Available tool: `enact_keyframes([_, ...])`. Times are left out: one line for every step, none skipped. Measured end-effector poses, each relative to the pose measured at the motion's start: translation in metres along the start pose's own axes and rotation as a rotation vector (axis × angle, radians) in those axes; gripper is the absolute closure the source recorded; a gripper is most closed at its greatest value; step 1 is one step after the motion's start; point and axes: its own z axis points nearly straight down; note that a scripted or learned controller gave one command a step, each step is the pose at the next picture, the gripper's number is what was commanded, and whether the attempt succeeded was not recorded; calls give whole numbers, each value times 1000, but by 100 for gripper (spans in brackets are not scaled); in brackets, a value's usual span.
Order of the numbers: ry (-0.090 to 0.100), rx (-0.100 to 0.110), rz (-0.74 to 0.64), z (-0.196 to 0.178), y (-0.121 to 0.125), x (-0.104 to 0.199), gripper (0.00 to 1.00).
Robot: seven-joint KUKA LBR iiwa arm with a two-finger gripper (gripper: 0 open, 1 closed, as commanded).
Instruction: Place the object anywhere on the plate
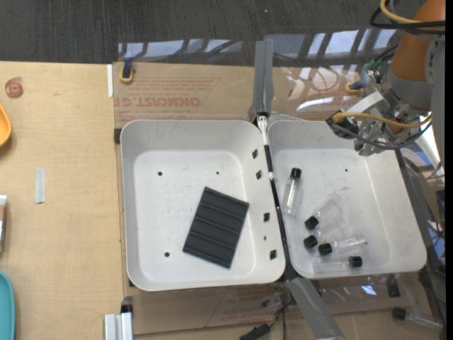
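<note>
A black ribbed rectangular plate lies flat and turned at an angle in the left bin. In the right bin are several clear vials with black caps. One long vial lies near the divider, and a cluster of vials sits toward the front. My gripper hangs over the right bin's far right corner, well away from the vials and the plate. Nothing shows in its grasp.
A raised divider with black clips runs between the bins. Cardboard lies behind them. A wooden table to the left bears an orange item and a teal item at its edge.
</note>
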Motion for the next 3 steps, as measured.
enact_keyframes([4, -2, -254, -37, -73, -23, 100])
enact_keyframes([6, -2, 89, -105, -67, 53, 100])
enact_keyframes([6, -2, 174, -40, -123, 53, 100])
